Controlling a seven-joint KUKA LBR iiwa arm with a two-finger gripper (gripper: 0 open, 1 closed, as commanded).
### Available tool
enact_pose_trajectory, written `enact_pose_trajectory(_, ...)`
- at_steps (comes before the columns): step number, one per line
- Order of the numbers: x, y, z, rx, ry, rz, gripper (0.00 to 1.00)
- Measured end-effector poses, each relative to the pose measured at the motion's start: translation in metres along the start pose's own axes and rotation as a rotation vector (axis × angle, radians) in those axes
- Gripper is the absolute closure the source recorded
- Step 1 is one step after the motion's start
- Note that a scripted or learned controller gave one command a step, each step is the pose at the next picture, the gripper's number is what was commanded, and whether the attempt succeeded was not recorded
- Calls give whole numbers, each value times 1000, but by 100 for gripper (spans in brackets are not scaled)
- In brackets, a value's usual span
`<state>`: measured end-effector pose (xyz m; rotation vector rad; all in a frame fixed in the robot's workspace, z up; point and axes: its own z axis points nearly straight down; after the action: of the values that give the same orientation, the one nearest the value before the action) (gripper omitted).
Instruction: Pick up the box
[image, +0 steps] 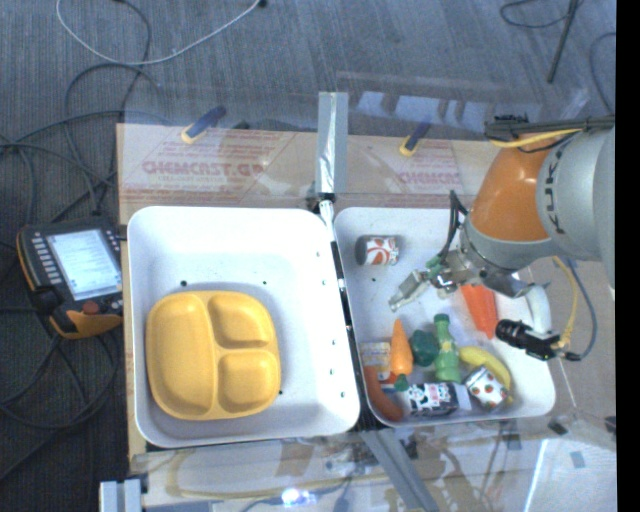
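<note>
Your gripper (412, 290) hangs with fingers apart over bare floor of the right bin (375, 345), while the box (435, 398) (probably the cow-patterned carton) lies wedged among toys at the near wall — a descent there risks grabbing neighbours.

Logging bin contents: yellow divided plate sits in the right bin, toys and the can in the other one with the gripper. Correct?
Not quite. The camera view shows the yellow divided plate in the left bin. The toys, the can and the gripper are in the right bin.
</note>
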<state>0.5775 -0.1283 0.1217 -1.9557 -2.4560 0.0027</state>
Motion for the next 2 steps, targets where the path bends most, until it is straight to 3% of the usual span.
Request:
enact_pose_trajectory(1, 14, -58, 30, -21, -11, -52, 0)
enact_pose_trajectory(2, -3, 17, 31, -17, -9, -103, 0)
